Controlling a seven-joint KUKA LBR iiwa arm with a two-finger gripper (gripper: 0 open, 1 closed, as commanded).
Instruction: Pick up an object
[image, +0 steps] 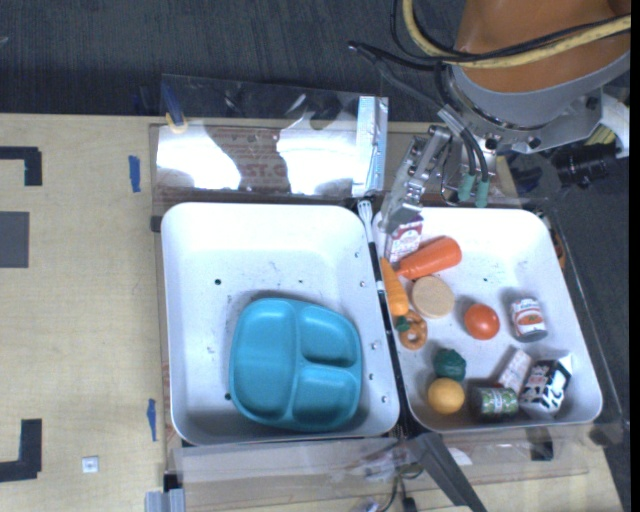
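My gripper (403, 212) hangs over the back left corner of the right bin (520, 235), reaching down from the arm at the top right. Directly under its tip is a small red and white carton (405, 241), touching or almost touching it; whether the carton is gripped I cannot make out. An orange carrot (430, 257) lies just right of the carton. In front of it are a tan round disc (433, 297) and a thinner carrot (395, 290) along the bin's left wall.
Further forward in the right bin are a red tomato (481, 320), a red-labelled can (527, 317), a dark green piece (450, 362), an orange fruit (446, 395), a green can (494, 401) and a black-and-white carton (546, 385). The left bin (260, 235) holds a blue divided plate (297, 363).
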